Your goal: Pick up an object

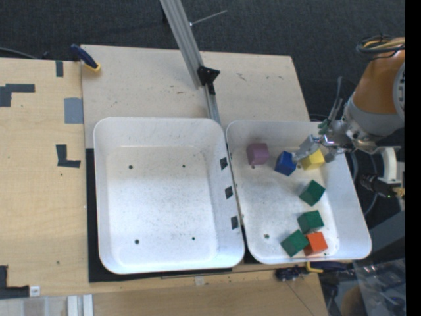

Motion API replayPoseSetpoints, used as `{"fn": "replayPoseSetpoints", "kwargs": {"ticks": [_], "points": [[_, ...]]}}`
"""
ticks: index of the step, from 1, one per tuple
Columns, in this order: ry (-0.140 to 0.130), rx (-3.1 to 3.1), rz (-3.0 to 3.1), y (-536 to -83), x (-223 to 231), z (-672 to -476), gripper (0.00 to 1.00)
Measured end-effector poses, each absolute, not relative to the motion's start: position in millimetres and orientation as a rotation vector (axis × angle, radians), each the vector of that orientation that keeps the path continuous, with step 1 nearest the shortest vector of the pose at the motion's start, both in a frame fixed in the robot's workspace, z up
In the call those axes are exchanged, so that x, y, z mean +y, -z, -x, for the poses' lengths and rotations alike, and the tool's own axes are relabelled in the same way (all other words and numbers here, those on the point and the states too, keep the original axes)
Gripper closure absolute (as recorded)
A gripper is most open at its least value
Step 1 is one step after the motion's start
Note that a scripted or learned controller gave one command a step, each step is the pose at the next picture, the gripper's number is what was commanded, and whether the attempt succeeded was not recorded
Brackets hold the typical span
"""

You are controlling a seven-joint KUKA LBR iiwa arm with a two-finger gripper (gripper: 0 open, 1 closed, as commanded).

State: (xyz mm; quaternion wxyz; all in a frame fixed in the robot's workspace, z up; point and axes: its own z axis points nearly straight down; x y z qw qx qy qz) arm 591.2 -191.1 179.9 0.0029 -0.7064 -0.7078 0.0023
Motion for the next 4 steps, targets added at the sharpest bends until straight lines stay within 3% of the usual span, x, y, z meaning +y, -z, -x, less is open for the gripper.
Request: {"fn": "replayPoseSetpoints", "kwargs": {"ticks": [1, 2, 4], "points": [[-0.008, -2.218, 2.215, -115, -189, -588.7, 0.0], [-0.002, -2.224, 2.217, -129, -189, -590.6, 1.0], [0.004, -2.227, 2.223, -245, -187, -579.5, 1.0]]}}
